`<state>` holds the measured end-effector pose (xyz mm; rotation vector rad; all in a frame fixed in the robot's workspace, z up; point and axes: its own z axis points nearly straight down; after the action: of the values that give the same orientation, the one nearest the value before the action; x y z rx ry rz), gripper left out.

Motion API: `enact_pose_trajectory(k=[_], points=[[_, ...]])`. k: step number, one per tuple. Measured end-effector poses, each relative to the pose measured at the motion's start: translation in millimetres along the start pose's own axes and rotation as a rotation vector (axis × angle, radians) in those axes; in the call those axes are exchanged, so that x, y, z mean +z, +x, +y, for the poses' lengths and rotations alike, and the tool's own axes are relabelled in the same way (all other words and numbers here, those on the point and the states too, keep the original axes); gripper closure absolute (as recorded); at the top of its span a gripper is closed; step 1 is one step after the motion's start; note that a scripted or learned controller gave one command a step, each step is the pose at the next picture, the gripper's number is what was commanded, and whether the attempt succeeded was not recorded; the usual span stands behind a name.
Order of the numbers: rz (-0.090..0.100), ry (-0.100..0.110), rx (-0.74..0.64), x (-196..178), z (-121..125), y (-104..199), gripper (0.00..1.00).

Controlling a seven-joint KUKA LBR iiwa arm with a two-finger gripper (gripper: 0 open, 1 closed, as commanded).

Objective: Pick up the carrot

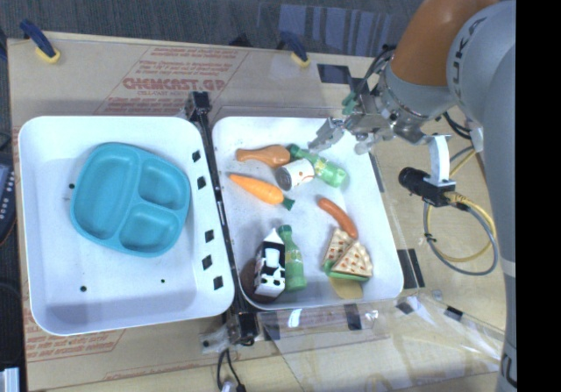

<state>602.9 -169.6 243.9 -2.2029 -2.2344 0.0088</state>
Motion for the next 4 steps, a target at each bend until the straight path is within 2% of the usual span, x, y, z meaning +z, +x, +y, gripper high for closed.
enact_pose_trajectory(k=[1, 2, 3, 4], points=[[0.001, -0.009, 0.039, 135, -8, 9, 0.00], [0.004, 0.002, -0.090, 154, -52, 70, 0.00], [0.001, -0.003, -0.012, 153, -104, 72, 0.00], [-0.001, -0.002, -0.028, 142, -103, 73, 1.00]])
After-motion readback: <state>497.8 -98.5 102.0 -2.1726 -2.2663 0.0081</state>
